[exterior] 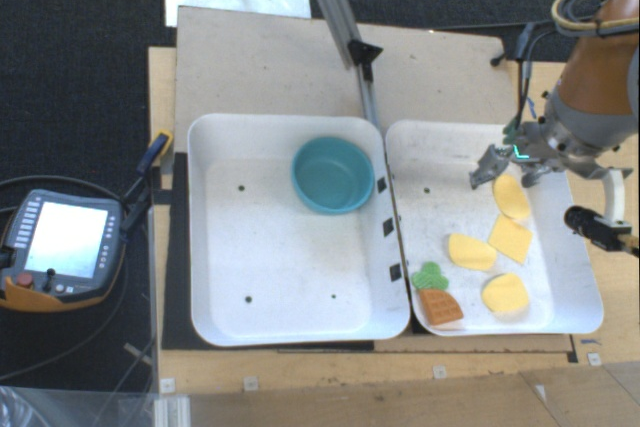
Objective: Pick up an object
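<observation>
the end effector (pixel 510 167) hangs over the upper part of the right bin (pixel 560 320), its 2 fingers spread apart, 1 grey tip out to the left and the other to the right, with nothing between them. just below it lies the nearest yellow piece (pixel 512 198), which looks the likeliest target.

the yellow pieces look like small, flat toy food slices, probably light plastic or foam, stiff enough to keep their shape but smooth. lying flat on the bin floor they offer little height, so a pinch across the narrow width, with the fingers pressed close to the floor, seems the best hold; a slip out of the fingers is the main risk. the carrot-like toy (pixel 438 300), orange with a green top, is thicker and may be easier to grip across its body.

count: 2 white bins on the tabletop (pixel 270 65). the right bin holds 4 yellow pieces, the 1 near the end effector, a squarish piece (pixel 511 240), an oval piece (pixel 471 252) and a round piece (pixel 505 294), plus 1 carrot-like toy. the left bin (pixel 215 245) holds 1 teal bowl (pixel 332 174). 1 pendant (pixel 60 245) sits off to the left.
</observation>
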